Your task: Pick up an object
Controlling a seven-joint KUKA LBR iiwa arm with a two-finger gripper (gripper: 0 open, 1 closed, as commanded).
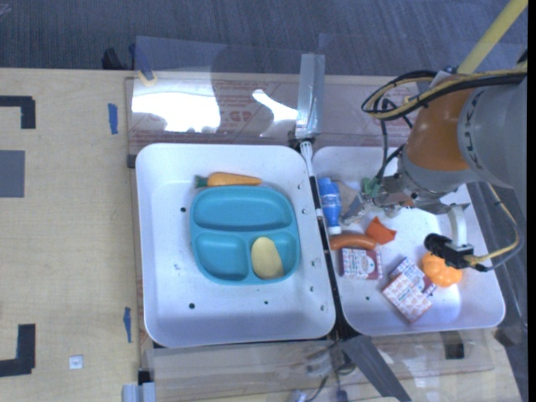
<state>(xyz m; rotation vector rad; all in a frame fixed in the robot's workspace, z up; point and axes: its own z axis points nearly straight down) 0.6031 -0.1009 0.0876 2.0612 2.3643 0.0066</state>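
The gripper (374, 198) hovers in the right bin (481, 308); an orange wedge (381, 230) lies at its six o'clock, apart. I cannot tell its grip state.

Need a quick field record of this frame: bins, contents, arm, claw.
left bin: blue divided tray with a yellow potato-like item in its lower right compartment; carrot at the tray's top edge
right bin: blue-capped tube, sausage, red-and-white packet, checkered packet, orange piece, orange fruit-like item
arm: over the right bin's upper part
claw: low near the tube and orange piece; grasp cannot be judged
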